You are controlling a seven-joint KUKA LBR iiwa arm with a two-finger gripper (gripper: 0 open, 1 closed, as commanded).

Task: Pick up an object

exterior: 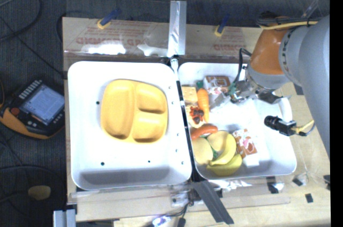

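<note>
Carrot lies left of the claw

We see the gripper low in the right bin, near its back wall, under the orange-banded wrist. Whether the claw is released or clenched we cannot tell; the wrist hides that part, and nothing shows as grasped.

The nearest likely target, in our judgement, is the carrot, just to the left of the claw as the camera sees it. Its long axis runs roughly from the back of the bin toward the front, so a sideways approach would meet it across its width. A small printed packet lies between carrot and claw, near the back wall. Further forward sit the banana and a second packet, well apart from the claw.

The yellow divided plate lies in the left bin.

Printing on both packets is too small to read. Red lettering on the cardboard behind the bins is likewise illegible.
</note>
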